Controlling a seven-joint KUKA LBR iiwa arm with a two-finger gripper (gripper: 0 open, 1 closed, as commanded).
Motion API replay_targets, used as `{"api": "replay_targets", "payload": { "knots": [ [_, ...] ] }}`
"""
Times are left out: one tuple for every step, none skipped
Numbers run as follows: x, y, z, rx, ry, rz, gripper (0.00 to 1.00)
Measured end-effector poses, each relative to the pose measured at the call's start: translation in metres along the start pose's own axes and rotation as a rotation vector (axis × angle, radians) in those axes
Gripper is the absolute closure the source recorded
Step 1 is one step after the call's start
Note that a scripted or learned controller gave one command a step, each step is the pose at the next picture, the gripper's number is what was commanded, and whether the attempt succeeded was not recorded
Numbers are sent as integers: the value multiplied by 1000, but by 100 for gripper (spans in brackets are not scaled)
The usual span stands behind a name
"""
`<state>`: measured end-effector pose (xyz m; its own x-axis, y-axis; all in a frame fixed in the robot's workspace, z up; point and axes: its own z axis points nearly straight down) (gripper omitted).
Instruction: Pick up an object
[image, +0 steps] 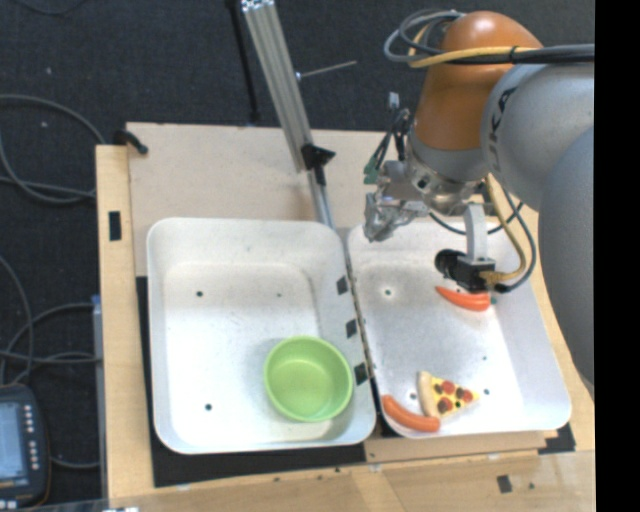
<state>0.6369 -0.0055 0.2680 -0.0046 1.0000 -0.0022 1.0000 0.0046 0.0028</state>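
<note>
Along the near edge of the right bin (520, 390) lie a flat pizza slice (443, 395), cream with red dots, and beside it, in the near left corner, a smooth orange sausage (410, 415), curved and glossy. Another orange curved piece (465, 297) rests near the far right edge, under a black fitting. Over that bin's far left corner hangs the metal gripper (380, 225); whether it is spread or pressed together I cannot tell. Toward the left bin's (200, 260) near right corner sits a round green plastic bowl (308, 377). Both bins are white and speckled.
</note>
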Motion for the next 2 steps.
{"api": "replay_targets", "payload": {
  "knots": [
    [36, 20, 19, 2, 0, 1, 100],
    [87, 42, 16, 0, 2, -1, 100]
  ]
}}
